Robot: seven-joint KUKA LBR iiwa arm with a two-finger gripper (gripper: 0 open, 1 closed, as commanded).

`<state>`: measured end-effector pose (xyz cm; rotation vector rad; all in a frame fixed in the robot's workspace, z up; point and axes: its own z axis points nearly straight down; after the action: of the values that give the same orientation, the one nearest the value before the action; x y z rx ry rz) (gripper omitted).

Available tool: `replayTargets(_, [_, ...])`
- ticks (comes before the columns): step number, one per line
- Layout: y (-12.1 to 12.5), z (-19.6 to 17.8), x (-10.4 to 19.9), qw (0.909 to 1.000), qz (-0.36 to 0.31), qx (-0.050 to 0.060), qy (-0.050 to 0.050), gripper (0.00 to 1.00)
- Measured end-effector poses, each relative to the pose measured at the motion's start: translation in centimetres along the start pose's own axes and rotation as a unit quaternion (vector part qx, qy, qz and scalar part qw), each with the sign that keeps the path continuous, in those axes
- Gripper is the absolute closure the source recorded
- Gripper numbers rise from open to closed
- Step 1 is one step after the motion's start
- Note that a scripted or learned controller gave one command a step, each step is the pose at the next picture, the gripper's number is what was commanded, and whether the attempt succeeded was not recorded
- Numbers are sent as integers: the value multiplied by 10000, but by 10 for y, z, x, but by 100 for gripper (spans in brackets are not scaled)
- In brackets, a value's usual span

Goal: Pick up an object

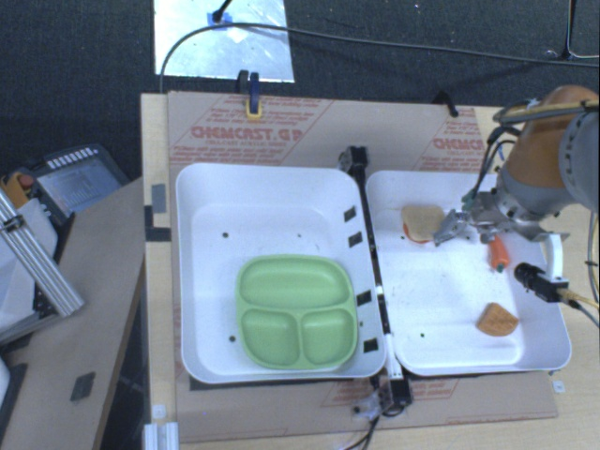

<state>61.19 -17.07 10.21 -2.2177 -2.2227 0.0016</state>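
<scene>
Right bin (441,345), white, shallow: the landmark for this entry. Gripper (448,232): over the bin's far half, reaching in from its right side, fingers spread a little apart with nothing between them. Bread slice (421,220): pale tan, flat on the floor near the bin's far-left corner, just beside the fingertips on their left; whether it touches them cannot be told. Carrot (499,252): small, orange, right of the gripper, partly under the wrist. Brown piece (497,321): rounded, on the floor toward the bin's near-right corner, close to the right wall and well apart from the fingers. Bare floor runs across the bin's middle and near-left part. Left bin (272,190): adjoins the right bin's left wall. Green tray (296,310): three compartments, in the left bin's near half, well left of the shared wall.
</scene>
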Motion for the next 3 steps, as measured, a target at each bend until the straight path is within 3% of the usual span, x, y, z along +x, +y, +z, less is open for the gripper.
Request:
replayTargets(1, [2, -14, -1, 10000, -3, -33, -10, 100])
replayTargets(3, [4, -102, -2, 10000, -11, -42, -11, 100])
